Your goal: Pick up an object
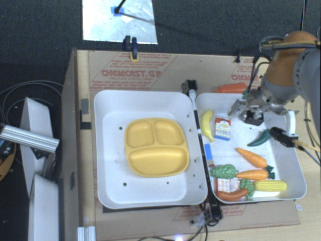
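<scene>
The desk (150, 67) is brown board with red letters. Two white bins sit on it side by side: the left bin (108, 149) at 9 o'clock, the right bin (296, 177) at 3 o'clock, edges touching in the middle.

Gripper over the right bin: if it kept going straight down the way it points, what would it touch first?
Probably bare bin floor, just right of the small carton; the gripper hangs above that gap, though depth is unclear.

We see the end effector (249, 112) hovering over the right bin (296, 149), near a small carton (222, 128) and banana (206, 125). A yellow divided plate (155, 147) sits in the left bin (108, 134).
</scene>
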{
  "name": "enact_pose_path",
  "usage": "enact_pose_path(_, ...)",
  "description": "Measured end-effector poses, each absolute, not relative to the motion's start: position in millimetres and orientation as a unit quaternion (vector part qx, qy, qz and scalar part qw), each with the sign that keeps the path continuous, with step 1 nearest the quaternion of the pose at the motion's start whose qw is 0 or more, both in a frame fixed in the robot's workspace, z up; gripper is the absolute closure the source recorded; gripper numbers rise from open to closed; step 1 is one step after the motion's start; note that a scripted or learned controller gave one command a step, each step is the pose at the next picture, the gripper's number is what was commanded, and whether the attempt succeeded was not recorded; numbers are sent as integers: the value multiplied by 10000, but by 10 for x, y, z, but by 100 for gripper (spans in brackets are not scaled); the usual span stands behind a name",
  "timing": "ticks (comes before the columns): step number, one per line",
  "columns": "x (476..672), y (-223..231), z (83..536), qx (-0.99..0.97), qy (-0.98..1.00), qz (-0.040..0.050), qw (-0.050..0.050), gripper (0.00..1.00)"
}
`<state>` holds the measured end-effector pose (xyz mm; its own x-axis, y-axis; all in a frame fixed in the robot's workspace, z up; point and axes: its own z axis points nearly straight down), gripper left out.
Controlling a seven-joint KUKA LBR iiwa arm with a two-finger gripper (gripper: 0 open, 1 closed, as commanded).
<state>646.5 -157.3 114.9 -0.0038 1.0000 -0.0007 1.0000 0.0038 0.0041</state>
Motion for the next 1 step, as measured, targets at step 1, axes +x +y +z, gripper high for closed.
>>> enact_pose_path(1,6693,-927,848,7055,7087,11,10,0)
